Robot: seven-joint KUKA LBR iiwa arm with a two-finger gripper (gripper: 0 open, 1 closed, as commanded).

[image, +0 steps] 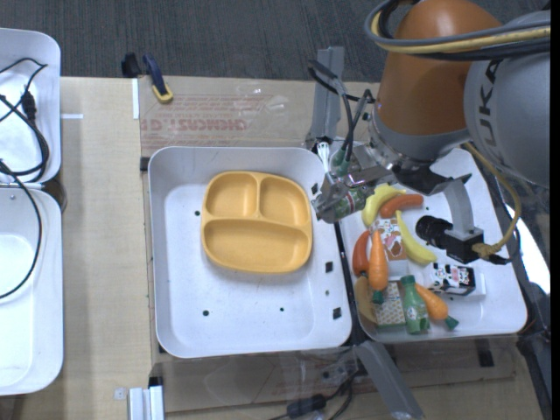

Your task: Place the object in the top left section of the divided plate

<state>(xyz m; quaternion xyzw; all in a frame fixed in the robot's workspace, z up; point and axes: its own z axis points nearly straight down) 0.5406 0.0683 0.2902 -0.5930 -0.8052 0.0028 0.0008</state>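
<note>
— Where is the plate?

— The yellow divided plate (256, 221) lies flat in the left bin (175, 296), toward its upper half. Two small sections sit along the plate's far side and one long section along the near side. The top left section shows plain yellow.

— And the arm?

— The arm (437, 68), grey with its big orange band, comes in from the right and hangs over the upper part of the right bin (499, 318). The gripper (337, 195) points down and to the left, right at the wall where the two bins meet, just beside the plate's right rim.

— Are the fingers open or closed?

— I cannot tell; cables and brackets crowd that spot. A small greenish-grey item (343, 203) sits at the gripper's tip, but whether it is held is not clear.

— So where is the object to be placed?

— Not on the plate. The toys are all on the right side: a banana (382, 201) and a red piece (404, 203) near the gripper, a second banana (411, 245) below them, an orange carrot (377, 265) upright in the middle, another carrot (431, 303) and a green bottle (411, 304) at the near edge, and a small black-and-white carton (452, 278) to the right.

— Anything else on the table?

— On the table (96, 234), a blue and yellow clamp (157, 81) lies behind the left bin, and black cables (26, 138) loop over white trays (26, 322) at the far left.
</note>
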